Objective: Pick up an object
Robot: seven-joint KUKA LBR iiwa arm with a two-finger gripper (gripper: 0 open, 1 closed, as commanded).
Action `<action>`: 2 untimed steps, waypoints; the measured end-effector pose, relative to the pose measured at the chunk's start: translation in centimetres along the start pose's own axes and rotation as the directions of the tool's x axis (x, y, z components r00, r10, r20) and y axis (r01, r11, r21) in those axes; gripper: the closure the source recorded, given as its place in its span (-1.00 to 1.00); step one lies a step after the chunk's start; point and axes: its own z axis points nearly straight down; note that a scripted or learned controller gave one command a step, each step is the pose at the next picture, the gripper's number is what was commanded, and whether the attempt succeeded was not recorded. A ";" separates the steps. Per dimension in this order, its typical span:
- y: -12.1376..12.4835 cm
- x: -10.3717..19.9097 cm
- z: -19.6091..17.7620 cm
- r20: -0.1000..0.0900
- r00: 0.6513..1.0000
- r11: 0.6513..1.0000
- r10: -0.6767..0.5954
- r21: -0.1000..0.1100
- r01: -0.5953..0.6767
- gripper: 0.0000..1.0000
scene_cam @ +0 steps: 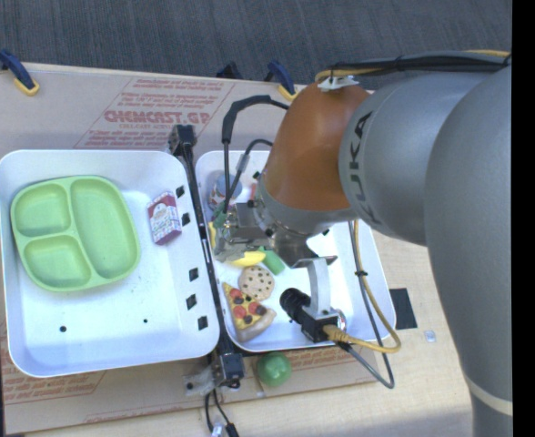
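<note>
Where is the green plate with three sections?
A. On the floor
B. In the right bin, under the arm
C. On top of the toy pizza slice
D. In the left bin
D: the green divided plate lies flat in the left bin, beside a small red packet, apart from the toy food in the right bin.

The big arm [404, 153] covers much of the right bin [377, 308] and runs off the picture's right side. The gripper [240, 230] is mostly hidden under it. Some small things [220, 194] there are too blocked to name.
</note>
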 end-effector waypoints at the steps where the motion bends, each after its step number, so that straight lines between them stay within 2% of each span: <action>1: -1.6 -4.9 1.8 0.001 1.000 1.000 0.001 -0.001 -0.001 1.00; 2: -1.6 -4.9 1.8 0.000 1.000 1.000 0.001 -0.001 -0.001 -1.00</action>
